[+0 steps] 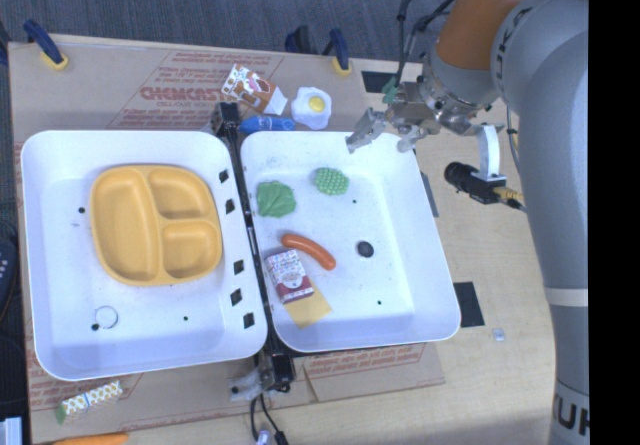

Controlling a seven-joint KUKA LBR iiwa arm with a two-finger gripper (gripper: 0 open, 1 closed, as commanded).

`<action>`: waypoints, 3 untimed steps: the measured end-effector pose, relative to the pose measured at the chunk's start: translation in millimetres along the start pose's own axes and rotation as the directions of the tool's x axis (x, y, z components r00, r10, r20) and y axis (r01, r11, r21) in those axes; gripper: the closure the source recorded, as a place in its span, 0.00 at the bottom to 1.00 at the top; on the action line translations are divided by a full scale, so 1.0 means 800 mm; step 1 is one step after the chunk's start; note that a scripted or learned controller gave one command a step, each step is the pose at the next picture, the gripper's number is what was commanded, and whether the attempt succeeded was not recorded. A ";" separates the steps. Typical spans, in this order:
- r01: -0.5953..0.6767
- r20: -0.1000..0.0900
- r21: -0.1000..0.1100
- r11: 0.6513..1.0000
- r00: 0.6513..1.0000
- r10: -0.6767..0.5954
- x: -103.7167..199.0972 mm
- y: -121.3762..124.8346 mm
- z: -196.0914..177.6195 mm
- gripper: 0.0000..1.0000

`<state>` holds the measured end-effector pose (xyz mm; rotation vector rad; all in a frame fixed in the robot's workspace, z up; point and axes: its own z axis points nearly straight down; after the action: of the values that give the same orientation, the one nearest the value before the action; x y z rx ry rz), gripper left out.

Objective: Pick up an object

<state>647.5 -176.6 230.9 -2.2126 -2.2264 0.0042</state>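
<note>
Left bin (pixel 40 233): holds a yellow divided tray (pixel 155 223).
Right bin (pixel 425 263): green lettuce piece (pixel 275 198), green bumpy piece (pixel 331 180), toy sausage (pixel 308 250), small printed packet (pixel 288 276) on a yellow slice (pixel 310 309).
Likely target: toy sausage, long axis slanting from upper left to lower right.
Gripper (pixel 385 133): at the right bin's far rim, nothing between the fingers; spread or pressed together, cannot tell.
Bearing: sausage lies down-left of the gripper, well apart; bumpy piece nearer.

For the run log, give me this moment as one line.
gripper: above right bin's back rim, nothing held | hot dog, two green pieces: in bin | stage: pre-grasp
</note>
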 end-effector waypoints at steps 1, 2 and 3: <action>0.127 -0.001 0.002 0.992 0.992 -0.127 0.056 -0.104 0.085 0.00; 0.335 0.005 -0.011 0.942 0.942 -0.335 0.099 -0.148 0.170 0.00; 0.341 0.006 -0.013 0.940 0.940 -0.341 0.099 -0.146 0.156 1.00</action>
<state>529.7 -97.9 107.0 -1.8013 -2.5857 -0.0084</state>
